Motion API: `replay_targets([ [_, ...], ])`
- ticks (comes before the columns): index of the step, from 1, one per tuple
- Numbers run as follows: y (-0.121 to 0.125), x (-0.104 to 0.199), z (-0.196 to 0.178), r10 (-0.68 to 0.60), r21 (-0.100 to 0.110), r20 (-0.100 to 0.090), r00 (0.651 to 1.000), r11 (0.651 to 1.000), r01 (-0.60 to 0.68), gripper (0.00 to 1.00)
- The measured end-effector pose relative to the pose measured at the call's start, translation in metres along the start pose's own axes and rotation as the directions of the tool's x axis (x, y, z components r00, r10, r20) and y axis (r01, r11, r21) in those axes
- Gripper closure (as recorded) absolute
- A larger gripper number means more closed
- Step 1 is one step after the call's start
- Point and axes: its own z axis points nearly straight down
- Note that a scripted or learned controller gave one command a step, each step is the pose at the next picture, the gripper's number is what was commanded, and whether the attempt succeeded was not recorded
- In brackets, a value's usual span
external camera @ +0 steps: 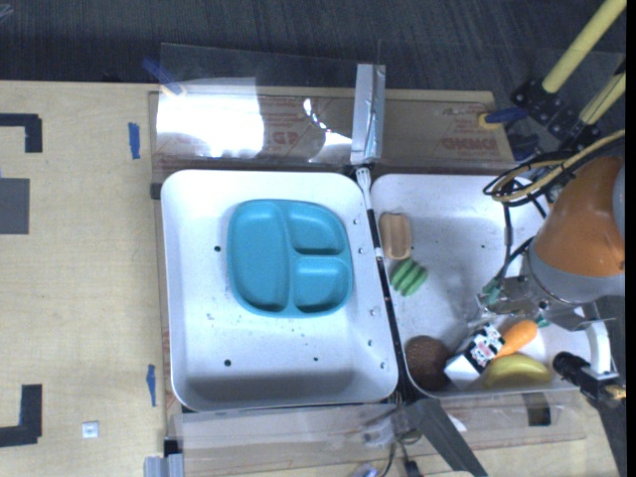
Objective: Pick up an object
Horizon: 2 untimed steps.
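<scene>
- Camera view: two white bins side by side on the table [79,266]; landmark = right bin [447,217].
- Left bin [199,346] sits touching the right bin's left wall; holds a blue divided plate [288,256], three compartments, lying flat near its middle.
- Arm [586,237] with orange band hangs over the right bin's right edge; tool [502,301] is low over the bin's lower-right area, just above the object cluster.
- Tool state: cannot tell, the wrist and cables hide the fingers. No object visible between them.
- Candidate pick objects, all inside the right bin:
  - tan bread-like piece [396,235] against the bin's left wall, upper half.
  - green ridged item [408,277] just below the bread piece, near the left wall.
  - brown round item [427,358] in the bin's lower-left corner.
  - black-and-white small item [483,349] near the bin's bottom wall, right of the brown one, beside a white piece [460,369].
  - orange carrot-like item [518,336] touching the black-and-white item, right beneath the tool.
  - yellow banana [515,370] along the bin's bottom wall, just below the carrot.
- Clear plastic sheet [258,117] and brown cardboard [437,127] lie behind the right bin's top edge.
- Yellow poles [591,33] stand beyond the bin's upper-right corner.
</scene>
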Motion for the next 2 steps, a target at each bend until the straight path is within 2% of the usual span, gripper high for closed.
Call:
replay_targets([
  [1, 0.0, 0.0, 0.0, 0.0, 0.001, 0.0, 1.0, 1.0, 0.0, 0.0],
  [2, 0.037, 0.015, 0.0, -0.053, -0.004, 0.002, 0.999, 0.999, 0.053, 0.0],
])
